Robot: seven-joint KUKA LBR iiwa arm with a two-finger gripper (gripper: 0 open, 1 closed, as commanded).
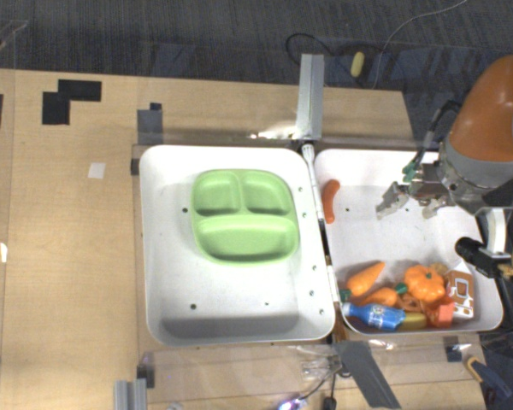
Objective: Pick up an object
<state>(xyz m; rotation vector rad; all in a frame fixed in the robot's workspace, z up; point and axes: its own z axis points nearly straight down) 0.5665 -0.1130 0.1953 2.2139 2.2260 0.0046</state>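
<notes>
My gripper hovers over the upper part of the right bin, fingers spread open with nothing between them. A red sausage-shaped toy lies to its left by the bin's left wall. Along the bin's front edge sits a heap of toys: a carrot, an orange pumpkin, a blue bottle and a red and white box. The gripper is well behind that heap and touches none of it.
The left bin holds a green divided plate. A metal post stands behind the seam between the bins. The arm's orange band looms at the right, and cables lie on the dark floor behind.
</notes>
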